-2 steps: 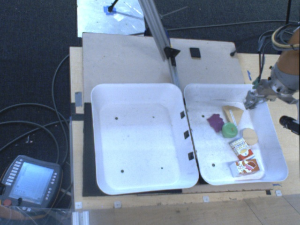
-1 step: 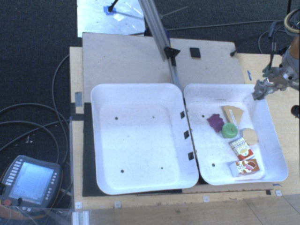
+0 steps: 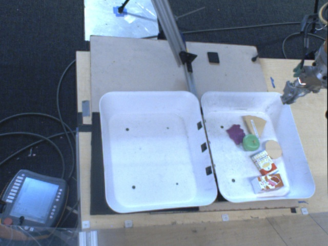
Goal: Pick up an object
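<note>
Tool (image 3: 291, 94) at the upper right hangs just over the far right corner of the right bin (image 3: 302, 163), and whether it is wide or narrow cannot be told from here; nothing shows in its grip. Candidates for the pick all lie in that bin, gathered toward its right half: a purple piece (image 3: 236, 134), a green round piece (image 3: 251, 142) touching it on the right, a tan wedge (image 3: 254, 124) just behind them, a pale round piece (image 3: 273, 149), and two red-and-white packets (image 3: 262, 161) (image 3: 268, 181) nearer the front edge. Because they sit so close together, a descent on the green piece or the wedge would likely nudge a neighbour; the front packet, with bare floor to its left, looks the easier target, though it lies flat and thin. Judging by the tool's place at the rim, the approach has not begun.

Beside it, the left bin (image 3: 110, 137) shares a clipped middle wall. Both rest on the counter (image 3: 128, 60), with a slanted metal pole (image 3: 169, 24) behind and a teach pendant (image 3: 33, 198) on the floor at lower left.
</note>
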Tool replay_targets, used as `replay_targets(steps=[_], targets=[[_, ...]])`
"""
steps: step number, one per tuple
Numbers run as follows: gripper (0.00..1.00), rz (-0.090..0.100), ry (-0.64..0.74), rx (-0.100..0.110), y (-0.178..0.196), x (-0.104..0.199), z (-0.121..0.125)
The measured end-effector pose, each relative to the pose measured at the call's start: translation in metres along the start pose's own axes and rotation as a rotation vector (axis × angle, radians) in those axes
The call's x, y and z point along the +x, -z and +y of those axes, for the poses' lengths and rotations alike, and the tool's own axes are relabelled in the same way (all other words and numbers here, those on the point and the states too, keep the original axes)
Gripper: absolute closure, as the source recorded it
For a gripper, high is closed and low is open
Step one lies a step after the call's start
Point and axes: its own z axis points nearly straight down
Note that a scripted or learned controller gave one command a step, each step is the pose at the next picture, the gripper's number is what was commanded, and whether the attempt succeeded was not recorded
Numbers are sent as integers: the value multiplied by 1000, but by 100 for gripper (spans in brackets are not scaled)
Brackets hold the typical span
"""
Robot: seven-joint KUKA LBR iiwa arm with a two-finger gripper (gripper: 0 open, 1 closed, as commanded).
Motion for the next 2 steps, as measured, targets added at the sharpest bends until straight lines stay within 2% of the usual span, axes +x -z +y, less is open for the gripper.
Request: replay_targets(steps=[1,2], targets=[[100,1,3,2,3,43,-6],[100,2,4,2,5,102,-15]])
